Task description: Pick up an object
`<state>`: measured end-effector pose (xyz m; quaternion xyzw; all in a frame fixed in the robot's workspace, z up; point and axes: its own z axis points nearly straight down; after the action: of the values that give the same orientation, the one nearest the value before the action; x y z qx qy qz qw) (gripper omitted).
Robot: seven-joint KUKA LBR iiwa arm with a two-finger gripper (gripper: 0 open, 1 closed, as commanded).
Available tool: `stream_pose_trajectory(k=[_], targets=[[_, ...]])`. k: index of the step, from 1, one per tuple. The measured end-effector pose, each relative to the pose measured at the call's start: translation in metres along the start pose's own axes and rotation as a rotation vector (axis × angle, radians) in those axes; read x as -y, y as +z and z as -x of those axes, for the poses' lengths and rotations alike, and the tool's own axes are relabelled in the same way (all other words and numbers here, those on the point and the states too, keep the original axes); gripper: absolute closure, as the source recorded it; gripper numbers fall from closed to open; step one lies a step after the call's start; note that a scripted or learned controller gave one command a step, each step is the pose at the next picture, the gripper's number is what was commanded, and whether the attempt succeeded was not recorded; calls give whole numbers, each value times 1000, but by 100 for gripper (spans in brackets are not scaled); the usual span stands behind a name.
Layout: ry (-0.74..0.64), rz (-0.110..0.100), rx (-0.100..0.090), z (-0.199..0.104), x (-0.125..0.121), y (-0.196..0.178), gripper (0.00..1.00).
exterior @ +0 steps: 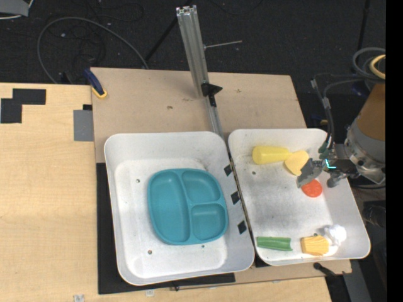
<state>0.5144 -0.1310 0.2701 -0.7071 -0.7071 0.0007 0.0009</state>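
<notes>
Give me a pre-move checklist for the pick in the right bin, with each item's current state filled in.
1. Gripper is over the right bin: ok.
2. Red object lies just below the gripper: ok.
3. Anything held in the gripper: cannot tell.
4. Yellow wedge crowds the gripper's left side: not ok.
5. Yellow bottle, green piece and corn lie apart from the gripper: ok.

Grey arm [368, 140] with a broad orange band above the wrist; ribbed silver wrist section; small dark claw [320, 176] showing a tiny cyan light; thin black cables alongside.
</notes>
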Motion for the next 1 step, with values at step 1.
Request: stream_pose_trajectory(k=[1], targets=[[0,1,0,0,0,0,0]])
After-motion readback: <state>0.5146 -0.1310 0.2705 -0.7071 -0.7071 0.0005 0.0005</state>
